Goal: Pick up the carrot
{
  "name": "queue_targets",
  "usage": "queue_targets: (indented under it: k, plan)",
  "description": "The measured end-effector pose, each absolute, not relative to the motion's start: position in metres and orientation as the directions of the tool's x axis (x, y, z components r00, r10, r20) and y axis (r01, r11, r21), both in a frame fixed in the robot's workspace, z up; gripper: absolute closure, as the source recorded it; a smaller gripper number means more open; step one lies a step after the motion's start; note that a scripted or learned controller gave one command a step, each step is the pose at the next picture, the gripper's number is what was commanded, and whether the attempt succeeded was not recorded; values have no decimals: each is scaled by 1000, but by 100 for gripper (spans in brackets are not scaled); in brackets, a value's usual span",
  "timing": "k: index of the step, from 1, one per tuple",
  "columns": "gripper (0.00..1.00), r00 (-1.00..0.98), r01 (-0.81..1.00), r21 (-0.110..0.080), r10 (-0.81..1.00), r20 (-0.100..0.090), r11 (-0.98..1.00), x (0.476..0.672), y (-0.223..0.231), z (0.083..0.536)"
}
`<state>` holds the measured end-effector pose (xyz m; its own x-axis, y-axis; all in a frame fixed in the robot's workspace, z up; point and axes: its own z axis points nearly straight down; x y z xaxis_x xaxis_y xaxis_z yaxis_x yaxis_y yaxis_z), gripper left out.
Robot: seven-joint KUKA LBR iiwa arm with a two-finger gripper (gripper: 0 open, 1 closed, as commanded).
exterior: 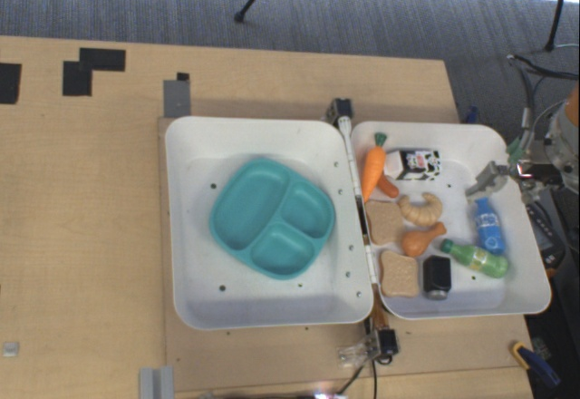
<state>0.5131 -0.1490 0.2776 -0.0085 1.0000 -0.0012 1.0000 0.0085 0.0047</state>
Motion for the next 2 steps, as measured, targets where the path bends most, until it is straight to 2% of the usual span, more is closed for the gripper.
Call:
queue_targets:
  k: [1,2]
  plan:
    - [0,49,999,-10,999,4,-49,496,-91,133]
    - [0,332,943,37,943,5,-332,536,-111,97]
